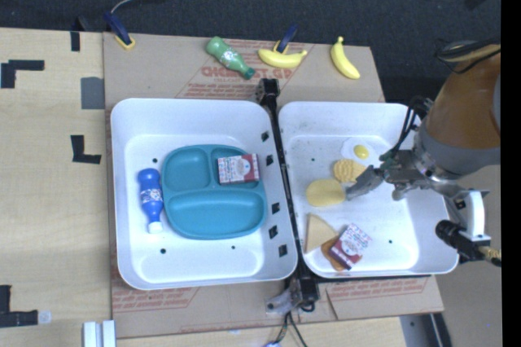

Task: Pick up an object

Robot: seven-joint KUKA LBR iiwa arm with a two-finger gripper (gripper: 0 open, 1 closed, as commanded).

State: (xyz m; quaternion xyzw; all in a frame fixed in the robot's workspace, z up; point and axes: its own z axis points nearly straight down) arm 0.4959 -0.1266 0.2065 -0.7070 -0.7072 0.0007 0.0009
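Several food toys crowd the right bin's (407, 256) middle: the gripper (358, 186) hovers low beside a yellow potato (324, 192) and a waffle (347, 169), fingers too blurred to tell their spread. Risk: closing between the two touching pieces pushes both aside, or clips the fried egg (359, 150) near the far wall.

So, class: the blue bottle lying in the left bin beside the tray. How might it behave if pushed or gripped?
The blue bottle lies on its side, so a sideways nudge would probably roll it, likely against the blue tray next to it. Its rounded, smooth-looking body may slip between fingers. It looks like light toy plastic, likely stiff.
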